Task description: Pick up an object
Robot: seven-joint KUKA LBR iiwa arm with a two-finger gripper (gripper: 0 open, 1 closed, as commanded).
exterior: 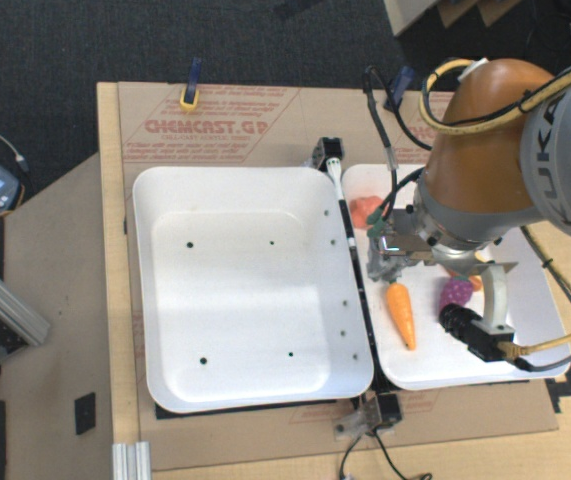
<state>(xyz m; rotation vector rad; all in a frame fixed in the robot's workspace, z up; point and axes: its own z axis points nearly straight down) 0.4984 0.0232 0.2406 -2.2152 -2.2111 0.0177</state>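
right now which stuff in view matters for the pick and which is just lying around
For the job:
- toy carrot, right bin
- purple object, right bin
- pink-red object, right bin
- right bin
- arm's wrist above them

Lying about:
- left bin
- cardboard sheet
- yellow-blue clamp

Carrot (401,315) in rt bin (435,366), just left of grape bunch (456,292).

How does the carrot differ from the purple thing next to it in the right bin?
The carrot is orange, long and tapered, lying in full view; the purple thing is small, rounded and bumpy, its top edge tucked under the arm. The carrot sits nearer the divider between the bins, the purple thing farther right. Both lie in the right bin, apart from each other.
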